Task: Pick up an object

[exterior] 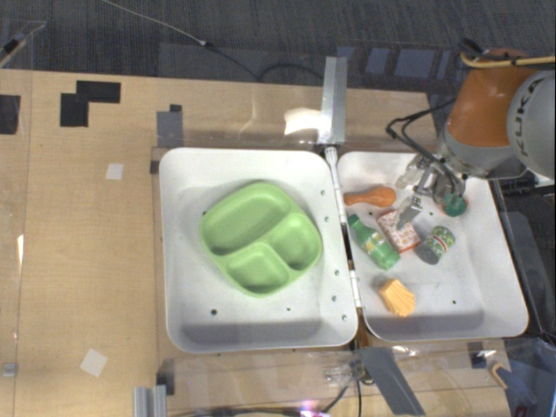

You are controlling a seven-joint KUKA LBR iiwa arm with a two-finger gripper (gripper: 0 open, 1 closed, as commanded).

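My gripper hangs over the back of the right bin, below the arm's orange band. Its fingers are spread open with nothing between them, pointing down-left. Just under the tips lies a small red and white packet. To their left rests an orange drumstick-shaped toy. A green bottle lies near the divider, and a grey and green can lies to the right of the packet. A green round piece sits beside the wrist. A yellow-orange chunk lies toward the front.
The left bin holds a green divided plate. A metal divider rail runs between the bins. Cables trail behind the arm at the back right. The wooden bench stretches away to the left.
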